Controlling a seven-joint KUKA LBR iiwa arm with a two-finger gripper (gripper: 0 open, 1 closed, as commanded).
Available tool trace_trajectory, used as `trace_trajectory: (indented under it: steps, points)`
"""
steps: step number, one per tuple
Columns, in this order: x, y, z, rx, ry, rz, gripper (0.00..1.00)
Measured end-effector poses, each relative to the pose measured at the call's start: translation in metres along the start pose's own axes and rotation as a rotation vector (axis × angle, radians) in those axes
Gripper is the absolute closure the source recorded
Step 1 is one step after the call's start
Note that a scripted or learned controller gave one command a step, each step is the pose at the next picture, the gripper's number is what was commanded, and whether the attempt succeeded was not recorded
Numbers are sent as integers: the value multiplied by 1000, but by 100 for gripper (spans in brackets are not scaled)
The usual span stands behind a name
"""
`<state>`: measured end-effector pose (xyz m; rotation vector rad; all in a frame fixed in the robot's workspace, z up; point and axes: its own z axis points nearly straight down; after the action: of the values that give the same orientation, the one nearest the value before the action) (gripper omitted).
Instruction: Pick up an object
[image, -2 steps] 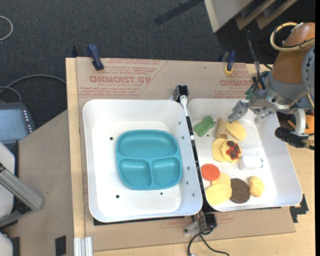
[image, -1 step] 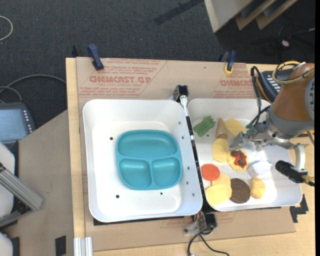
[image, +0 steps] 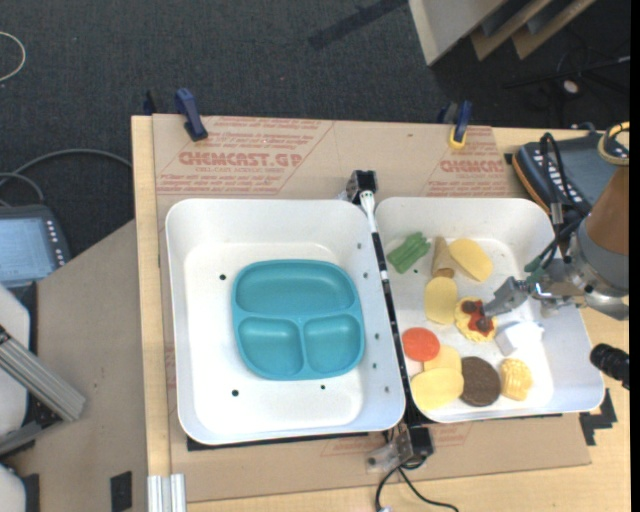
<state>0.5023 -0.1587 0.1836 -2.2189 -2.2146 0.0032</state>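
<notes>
Teal three-compartment tray (image: 297, 318) centred in the left white bin (image: 190, 300), blue clamp (image: 190, 114) at upper left of the cardboard-covered surface (image: 300, 160), yellow clamp (image: 459, 124) at upper right, dark carpet floor (image: 200, 50) behind

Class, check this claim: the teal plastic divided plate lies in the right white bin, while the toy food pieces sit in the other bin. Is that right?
Not quite. The camera view shows the teal plastic divided plate lying in the left white bin; the toy food pieces sit in the right white bin.
</notes>
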Motion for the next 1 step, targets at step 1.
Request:
trace_trajectory:
  steps: [1]
  points:
    - [-1, 4, -9, -7, -3, -2, 100]
